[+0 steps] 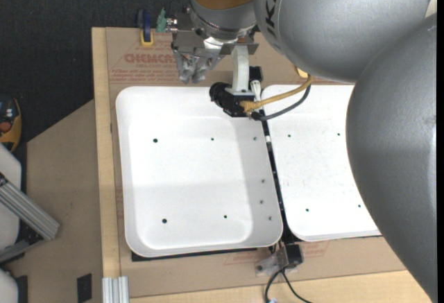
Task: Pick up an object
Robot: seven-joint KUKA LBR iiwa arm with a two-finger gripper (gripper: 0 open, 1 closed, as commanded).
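desk (111, 156) front edge nearest you, then left bin (187, 170) and right bin (326, 177) side by side, no object visible in either. gripper (194, 69) at far rim of left bin, likely raised for clearance. fingers: you cannot tell whether spread or closed; nothing seen between them.

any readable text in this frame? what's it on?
"CHEMCA": red print on the cardboard sheet under the bins, cut off by the hand.
Smaller red lines beneath it: too small to read.
"KA": dark letters on the grey arm, partly out of sight.
Red print on the cardboard's near edge, by the left bin: blurred.
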